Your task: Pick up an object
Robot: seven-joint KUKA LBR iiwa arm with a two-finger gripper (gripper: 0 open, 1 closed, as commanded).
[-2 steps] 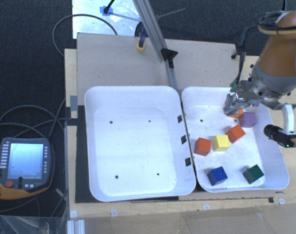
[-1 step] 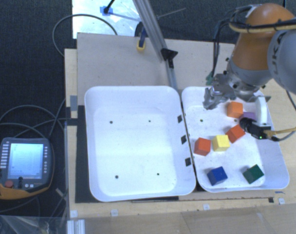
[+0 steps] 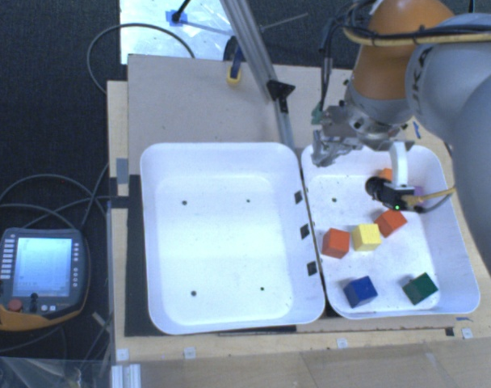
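Several small blocks lie in the right bin [image 3: 463,285]: an orange one [image 3: 336,242], a yellow one [image 3: 367,237] touching it, a red-orange one [image 3: 391,221], a blue one [image 3: 360,290] and a green one [image 3: 421,287]. Another orange piece [image 3: 386,174] peeks out near the bin's far side. My gripper [image 3: 329,149] hangs over the far left corner of the right bin, well away from the blocks. I see nothing held in it.
The left bin [image 3: 161,217] sits beside the right one, with their rims meeting in the middle. A black and white fitting with a cable [image 3: 391,191] lies over the right bin's far part. A slanted metal pole [image 3: 253,39] stands behind the bins.
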